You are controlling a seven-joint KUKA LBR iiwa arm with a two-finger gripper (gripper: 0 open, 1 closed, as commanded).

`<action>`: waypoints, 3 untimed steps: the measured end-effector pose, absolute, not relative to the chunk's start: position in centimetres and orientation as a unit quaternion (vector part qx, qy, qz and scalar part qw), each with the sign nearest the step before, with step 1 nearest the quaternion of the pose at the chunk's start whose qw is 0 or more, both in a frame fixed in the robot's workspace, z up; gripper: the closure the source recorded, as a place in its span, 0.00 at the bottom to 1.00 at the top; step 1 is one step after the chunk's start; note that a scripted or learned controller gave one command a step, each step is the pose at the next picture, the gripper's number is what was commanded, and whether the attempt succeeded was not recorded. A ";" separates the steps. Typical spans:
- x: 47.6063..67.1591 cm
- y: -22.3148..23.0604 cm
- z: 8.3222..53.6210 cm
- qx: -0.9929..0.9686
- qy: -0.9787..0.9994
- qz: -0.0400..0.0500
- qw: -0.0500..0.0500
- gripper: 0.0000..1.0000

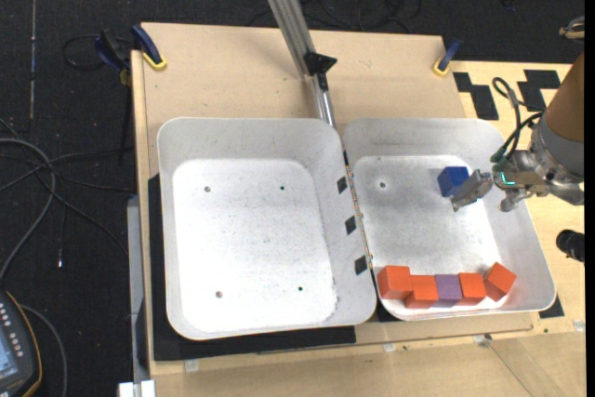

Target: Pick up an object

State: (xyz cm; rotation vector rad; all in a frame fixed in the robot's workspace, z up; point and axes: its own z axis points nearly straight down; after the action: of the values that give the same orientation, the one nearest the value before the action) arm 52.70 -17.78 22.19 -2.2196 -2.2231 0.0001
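Gripper [468,191] sits in the right bin [521,293], fingertips just right of and touching the blue block [453,178] at upper centre; finger spread cannot be told. Block lies leftward of the claw. Orange and purple blocks [446,286] line the near wall.

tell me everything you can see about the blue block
The blue block is a small cube-like piece, solid blue, matte, maybe foam or painted wood. It is in the upper right part of the right bin, well apart from the row of orange and purple blocks along the bin's near edge. The gripper is right against its right side; whether the block rests on the floor or is lifted, I cannot tell.
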 end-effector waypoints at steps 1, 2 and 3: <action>58.0 -21.2 9.9 -0.706 -0.708 0.001 0.000 0.00; 66.9 -17.0 9.7 -0.704 -0.710 -0.002 -0.003 0.00; 64.4 -14.9 9.6 -0.706 -0.708 0.000 0.000 0.00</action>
State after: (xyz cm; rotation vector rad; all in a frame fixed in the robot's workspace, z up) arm 64.42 -14.87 9.56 -2.2173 -2.2246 0.0013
